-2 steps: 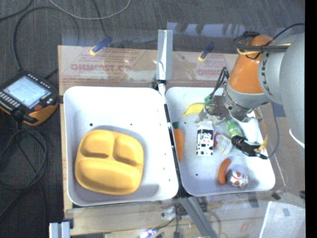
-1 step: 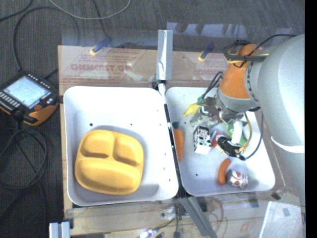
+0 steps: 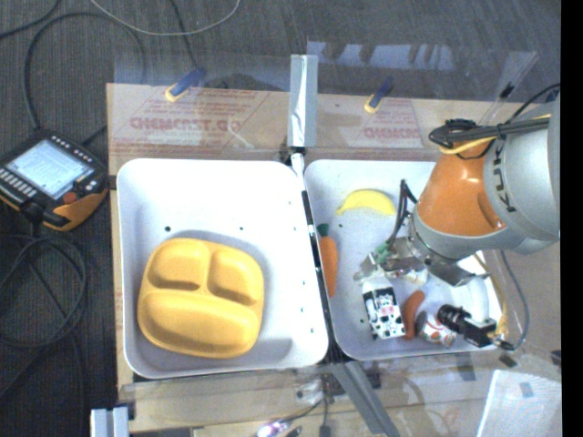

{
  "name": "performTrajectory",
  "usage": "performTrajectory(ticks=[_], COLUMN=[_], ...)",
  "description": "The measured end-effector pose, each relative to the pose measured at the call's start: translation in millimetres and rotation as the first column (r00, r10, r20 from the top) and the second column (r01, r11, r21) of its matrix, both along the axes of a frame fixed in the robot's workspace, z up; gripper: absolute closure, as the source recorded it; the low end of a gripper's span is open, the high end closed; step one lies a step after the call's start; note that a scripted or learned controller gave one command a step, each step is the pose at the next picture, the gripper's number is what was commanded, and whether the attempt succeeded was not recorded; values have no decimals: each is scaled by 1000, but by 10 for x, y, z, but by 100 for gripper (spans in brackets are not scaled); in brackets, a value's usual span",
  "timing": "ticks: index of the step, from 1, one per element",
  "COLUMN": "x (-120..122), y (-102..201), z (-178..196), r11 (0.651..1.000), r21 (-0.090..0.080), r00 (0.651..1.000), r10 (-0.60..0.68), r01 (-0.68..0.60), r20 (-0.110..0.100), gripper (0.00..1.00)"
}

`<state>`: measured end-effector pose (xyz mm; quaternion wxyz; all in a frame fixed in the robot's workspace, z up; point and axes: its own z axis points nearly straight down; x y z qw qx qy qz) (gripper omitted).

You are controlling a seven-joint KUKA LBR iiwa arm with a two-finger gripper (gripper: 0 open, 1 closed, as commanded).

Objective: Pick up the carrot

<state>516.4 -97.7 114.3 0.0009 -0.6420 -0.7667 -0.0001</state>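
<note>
Orange carrot (image 3: 329,260) noted in right bin (image 3: 342,330), lying lengthwise against that bin's left wall, green tip toward the far end. Not touched by gripper (image 3: 387,260); found apart from it, to its left. Gripper positioned low over middle of right bin, under grey arm (image 3: 524,176) with orange band. Jaw state: cannot tell, hidden beneath wrist. Yellow banana-shaped item (image 3: 368,202) recorded near far wall of same bin. Black-and-white box (image 3: 383,313) seen just below gripper, small reddish item (image 3: 414,308) beside it. Left bin (image 3: 137,180) holding yellow divided tray (image 3: 202,296). Handheld control pendant (image 3: 50,180) observed on floor, left of bench.
</note>
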Motion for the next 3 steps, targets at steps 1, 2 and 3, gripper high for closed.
performTrajectory(ticks=[1,2,3], x=[-1,-281,-271], y=[-2,-200,-196], z=[-1,-236,-137], r11=[1000,999,999], r21=[0,-3,-3], r00=[1000,999,999], r10=[0,45,44], r01=[0,-45,-44], r20=[0,14,16], gripper=[0,0,100])
